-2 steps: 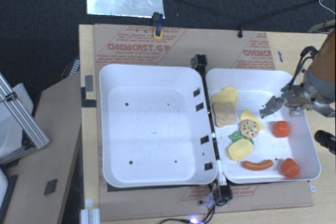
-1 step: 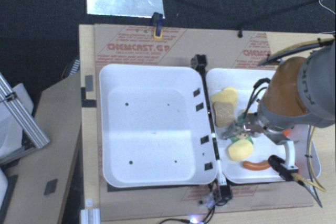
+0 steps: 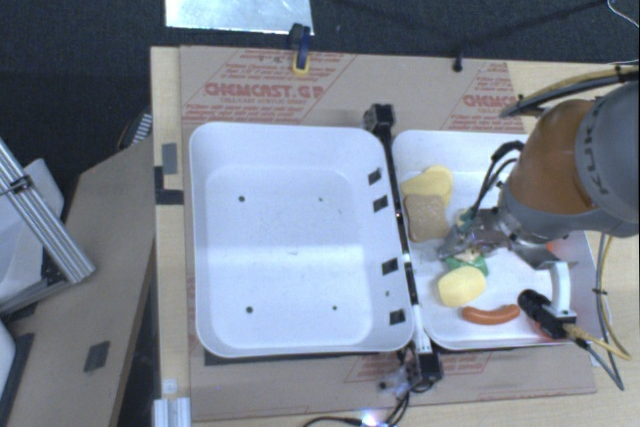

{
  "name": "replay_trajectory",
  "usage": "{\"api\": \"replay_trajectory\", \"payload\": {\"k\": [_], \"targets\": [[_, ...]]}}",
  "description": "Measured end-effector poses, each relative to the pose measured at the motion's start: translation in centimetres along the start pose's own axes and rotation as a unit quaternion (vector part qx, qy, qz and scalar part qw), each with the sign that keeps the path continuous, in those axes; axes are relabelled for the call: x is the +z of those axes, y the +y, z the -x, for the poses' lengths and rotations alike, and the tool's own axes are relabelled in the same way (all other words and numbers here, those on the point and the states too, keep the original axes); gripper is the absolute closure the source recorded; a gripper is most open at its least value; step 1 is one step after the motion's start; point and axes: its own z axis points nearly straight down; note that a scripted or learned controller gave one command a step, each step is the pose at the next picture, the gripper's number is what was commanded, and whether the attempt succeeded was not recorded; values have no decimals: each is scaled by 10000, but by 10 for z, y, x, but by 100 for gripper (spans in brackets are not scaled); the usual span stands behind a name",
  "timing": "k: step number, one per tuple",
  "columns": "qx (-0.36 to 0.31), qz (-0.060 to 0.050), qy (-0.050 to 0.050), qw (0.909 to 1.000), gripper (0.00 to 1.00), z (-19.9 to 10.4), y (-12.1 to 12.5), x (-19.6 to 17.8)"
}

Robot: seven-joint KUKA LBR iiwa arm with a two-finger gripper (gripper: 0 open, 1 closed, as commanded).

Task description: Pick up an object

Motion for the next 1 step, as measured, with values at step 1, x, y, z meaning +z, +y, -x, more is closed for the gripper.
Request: {"api": "replay_trajectory", "payload": {"k": [1], "targets": [[-41, 49, -2, 10000, 100, -62, 69, -95]]}}
